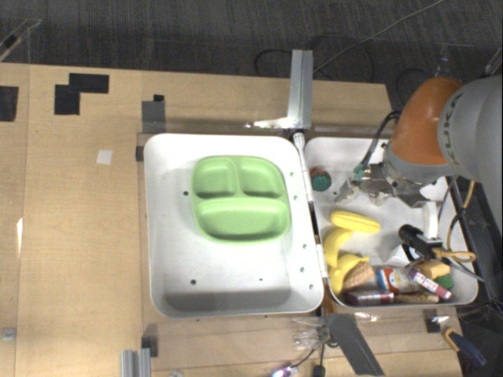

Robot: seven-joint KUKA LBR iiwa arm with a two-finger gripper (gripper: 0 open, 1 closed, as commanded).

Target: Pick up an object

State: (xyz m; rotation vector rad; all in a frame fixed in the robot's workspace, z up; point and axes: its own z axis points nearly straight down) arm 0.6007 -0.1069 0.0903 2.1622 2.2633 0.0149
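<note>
Wooden bench (71, 234) carries two white bins under me. Filling the left bin's (169, 281) middle is a green divided plate (239, 196). My gripper (376, 181) hangs over the right bin's (464, 290) far edge; its opening I cannot tell. Bananas (346, 238) lie mid-bin, a small green ball (321, 181) by the far-left corner, bottles and clutter (409, 281) crowding the near edge.

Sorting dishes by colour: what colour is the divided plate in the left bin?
Light green, seen in the camera view: the divided plate lies in the left bin.
</note>
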